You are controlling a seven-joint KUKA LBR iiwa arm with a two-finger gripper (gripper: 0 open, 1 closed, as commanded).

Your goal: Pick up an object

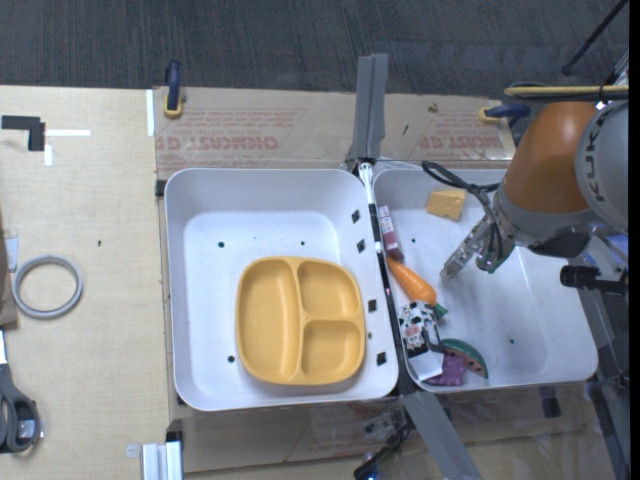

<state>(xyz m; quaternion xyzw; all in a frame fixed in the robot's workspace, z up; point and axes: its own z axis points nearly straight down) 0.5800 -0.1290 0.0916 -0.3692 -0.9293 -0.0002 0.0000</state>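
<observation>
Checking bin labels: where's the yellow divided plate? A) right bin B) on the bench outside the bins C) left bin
C: the yellow divided plate lies flat inside the left bin, while the carrot and the claw are over in the right bin.

Bright, even light; soft shadows

A single fixed camera hangs above the worktop and looks down at a slant, far enough off to take in both white bins whole. The left bin sits near the middle of the frame, with the right bin just beside it. Beyond the left bin lies dark floor; the arm enters over the right bin.
</observation>
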